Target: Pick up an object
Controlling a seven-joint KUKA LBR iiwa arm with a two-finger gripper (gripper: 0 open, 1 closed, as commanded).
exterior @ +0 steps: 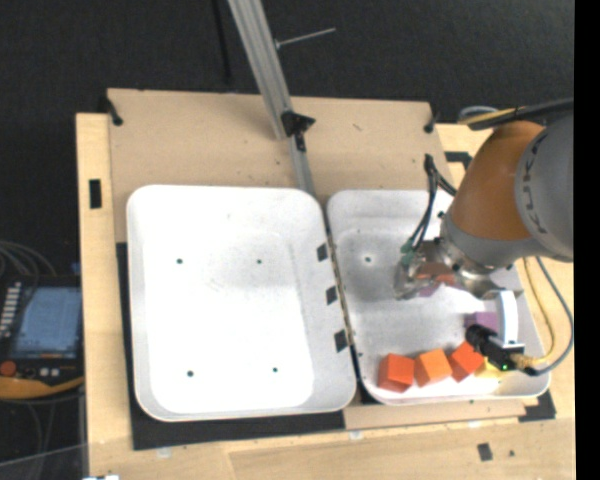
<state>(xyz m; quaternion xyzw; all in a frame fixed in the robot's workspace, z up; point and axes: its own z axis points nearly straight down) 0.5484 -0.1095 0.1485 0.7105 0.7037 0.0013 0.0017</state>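
My gripper (416, 280) hangs low in the middle of the right bin (370, 218), with the arm coming in from the right above it. A small purple thing (427, 287) shows right at the gripper's tip; whether it is held is unclear. Three orange blocks (432, 367) lie in a row along the right bin's front wall. Another purple piece (486, 321) peeks out to the right of the gripper, partly hidden by the wrist.
The left bin (225, 298) lies beside the right one, sharing a middle divider with black clips (332, 293). A slanted metal pole (270, 68) rises behind the bins. A blue-screened device (45, 323) sits off the bench at the left.
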